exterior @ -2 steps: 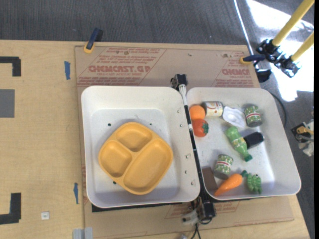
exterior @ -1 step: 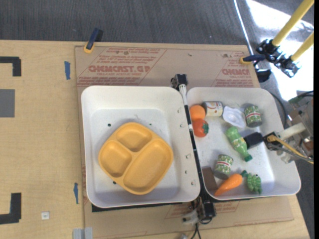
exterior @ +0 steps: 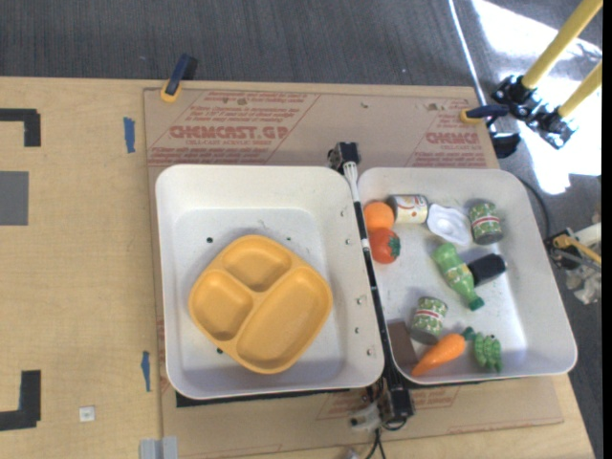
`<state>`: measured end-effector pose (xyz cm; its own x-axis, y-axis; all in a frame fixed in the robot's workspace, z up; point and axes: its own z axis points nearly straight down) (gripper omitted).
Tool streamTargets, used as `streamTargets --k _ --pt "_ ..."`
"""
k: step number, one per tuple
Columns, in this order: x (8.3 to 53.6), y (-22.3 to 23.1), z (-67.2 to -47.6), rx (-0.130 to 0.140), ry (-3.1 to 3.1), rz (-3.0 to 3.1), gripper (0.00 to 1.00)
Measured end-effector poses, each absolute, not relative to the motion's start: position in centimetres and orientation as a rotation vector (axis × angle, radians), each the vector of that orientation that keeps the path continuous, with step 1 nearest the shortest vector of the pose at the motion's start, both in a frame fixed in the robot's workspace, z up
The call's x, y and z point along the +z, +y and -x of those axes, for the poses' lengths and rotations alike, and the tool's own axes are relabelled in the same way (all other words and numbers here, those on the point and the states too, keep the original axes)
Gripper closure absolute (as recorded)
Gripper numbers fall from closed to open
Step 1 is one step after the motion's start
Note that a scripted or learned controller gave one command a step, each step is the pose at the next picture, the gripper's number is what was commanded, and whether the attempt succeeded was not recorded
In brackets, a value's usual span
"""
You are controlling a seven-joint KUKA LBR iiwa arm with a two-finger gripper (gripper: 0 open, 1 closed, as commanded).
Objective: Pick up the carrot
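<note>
You'll find the carrot near the 6 o'clock edge of the right bin, lying tilted with its tip toward 8 o'clock, a small can just at its 12 o'clock, a green vegetable touching at 3 o'clock.

1. The left bin holds a yellow divided plate, lying flat near its middle.
2. In the right bin, an orange sits by the shared wall, with a red tomato just below it.
3. A small jar lies beside the orange, next to a white lid and a green-labelled can.
4. A green bottle lies mid-bin, with a black object beside it.
5. A second can stands lower down, and a green broccoli piece is near the front wall.
</note>
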<state>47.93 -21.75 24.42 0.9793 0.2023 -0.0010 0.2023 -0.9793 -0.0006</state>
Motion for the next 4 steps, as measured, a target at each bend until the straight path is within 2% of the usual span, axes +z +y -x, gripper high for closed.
streamTargets --k 1,2,3,4 --pt "16.5 -12.4 -47.9 0.005 -0.318 3.121 1.0" --pt "16.6 -12.5 -47.9 0.004 -0.316 3.122 0.0" --pt "8.9 -13.2 -48.6 -0.011 -0.633 3.083 0.0" --pt "9.9 -13.3 -48.4 -0.005 -0.63 3.086 1.0"
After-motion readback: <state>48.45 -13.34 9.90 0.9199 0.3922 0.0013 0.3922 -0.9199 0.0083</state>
